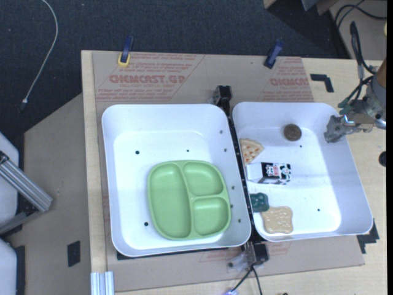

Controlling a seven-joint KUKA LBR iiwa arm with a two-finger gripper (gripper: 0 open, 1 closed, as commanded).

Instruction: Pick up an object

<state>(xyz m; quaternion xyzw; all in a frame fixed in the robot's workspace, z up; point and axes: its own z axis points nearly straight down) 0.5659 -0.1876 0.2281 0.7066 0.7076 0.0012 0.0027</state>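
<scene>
Tan toast-shaped piece (277, 220) is lying well left of the metal gripper (334, 129); its grip is unclear; a round brown disc (292, 132) is sitting nearer.

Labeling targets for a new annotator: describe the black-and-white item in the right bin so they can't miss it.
Start at the right bin. Near its middle, toward the divider, lies the black-and-white item, small and boxy. It sits below the waffle-patterned wedge and above the tan toast; it alone has sharp black-on-white markings.

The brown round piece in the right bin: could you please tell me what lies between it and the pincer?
In the camera view, only bare white bin floor separates the brown round piece from the pincer at the bin's right rim.
</scene>
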